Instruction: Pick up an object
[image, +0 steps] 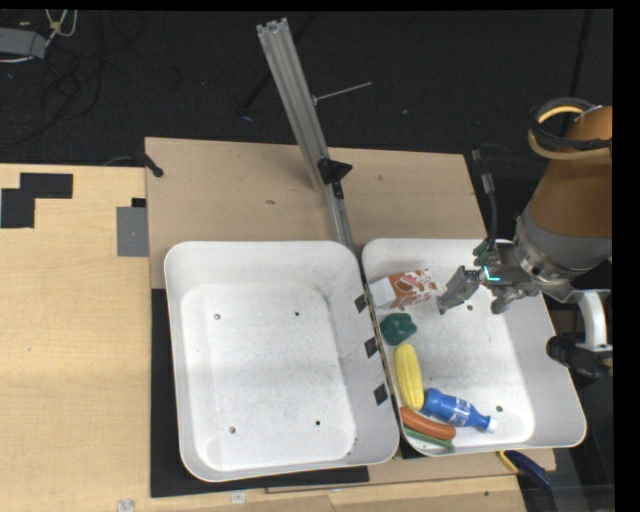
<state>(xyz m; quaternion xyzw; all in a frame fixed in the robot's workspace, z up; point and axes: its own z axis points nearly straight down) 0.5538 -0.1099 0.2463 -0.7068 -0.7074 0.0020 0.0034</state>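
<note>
Two white bins are seen side by side; the left bin (265, 360) carries no marked items here. In the right bin (520, 400), near the divider, a red-and-white packet (410, 288), a dark green piece (397, 326), a corn cob (408, 374), a blue bottle (455, 410) and a hot dog (428, 425) are grouped. The gripper (482, 291) is held above the bin's upper part, right of the packet, fingers spread, nothing pinched between them.
</note>
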